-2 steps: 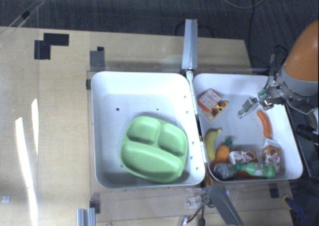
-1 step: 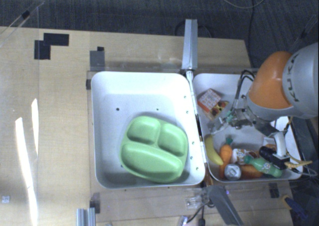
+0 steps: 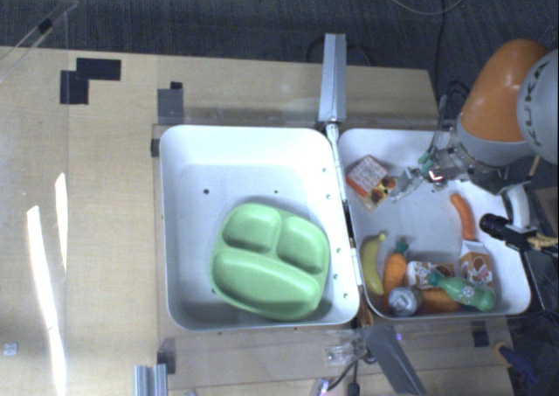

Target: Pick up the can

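Jaws' state is impossible to tell; they are hanging over the right bin (image 3: 522, 298), beside a packet (image 3: 367, 176). Well apart, the can (image 3: 403, 301) is lying near a banana (image 3: 374, 265).

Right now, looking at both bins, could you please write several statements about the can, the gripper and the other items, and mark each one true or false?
1. The can stands in the right bin, near its front edge. True.
2. The green tray lies in the right bin. False: it lies in the left bin.
3. The gripper is directly over the can. False: it is near the far side of the right bin, apart from the can.
4. A banana lies beside the can. True.
5. The can is between the gripper's fingers. False: it rests in the bin.
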Robot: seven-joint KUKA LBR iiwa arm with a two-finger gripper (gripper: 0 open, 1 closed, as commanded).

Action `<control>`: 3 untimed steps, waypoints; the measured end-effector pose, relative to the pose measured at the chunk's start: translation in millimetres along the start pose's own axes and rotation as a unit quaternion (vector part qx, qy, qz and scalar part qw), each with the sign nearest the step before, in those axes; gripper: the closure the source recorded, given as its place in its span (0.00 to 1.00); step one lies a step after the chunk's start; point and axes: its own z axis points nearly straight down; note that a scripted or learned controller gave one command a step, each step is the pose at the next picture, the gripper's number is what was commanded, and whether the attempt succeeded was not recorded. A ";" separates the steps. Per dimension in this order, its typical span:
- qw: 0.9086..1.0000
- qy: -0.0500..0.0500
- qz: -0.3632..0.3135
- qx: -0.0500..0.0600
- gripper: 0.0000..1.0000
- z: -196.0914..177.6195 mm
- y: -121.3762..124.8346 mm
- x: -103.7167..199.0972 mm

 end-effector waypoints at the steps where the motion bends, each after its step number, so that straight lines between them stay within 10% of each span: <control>1: 1.000 0.000 0.011 -0.002 0.00 57.0 -69.9 9.9; 2: 0.998 0.008 0.070 -0.001 0.00 56.2 -69.4 -58.2; 3: 0.999 -0.002 0.054 -0.003 0.00 56.6 -71.6 -31.5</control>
